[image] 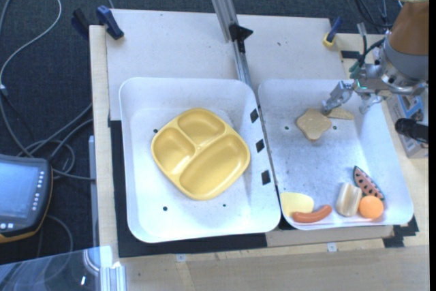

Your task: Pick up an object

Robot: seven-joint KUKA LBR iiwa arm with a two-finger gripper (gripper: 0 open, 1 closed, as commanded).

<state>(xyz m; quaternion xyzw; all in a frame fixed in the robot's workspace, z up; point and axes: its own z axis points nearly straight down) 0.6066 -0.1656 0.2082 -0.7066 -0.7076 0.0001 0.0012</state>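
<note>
Near edge of right bin (392,146): yellow piece (297,202), sausage (312,215), bread roll (348,199), orange (371,206), dark slice w/ spots (368,182) just beyond. Left bin (133,146) holds yellow divided plate (200,153), 3 compartments. Farther in right bin, tan toast (313,124) lies flat. Hand (353,97) sits just far-right of toast, fingers spread wide, nothing between them. Counter (170,44) beyond, blue clamp (109,20) far left.

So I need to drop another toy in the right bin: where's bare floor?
The right bin is bare across its middle, between the tan bread slice under the tool and the food row along the near edge. That near edge is crowded: sausage, orange, watermelon slice.
</note>
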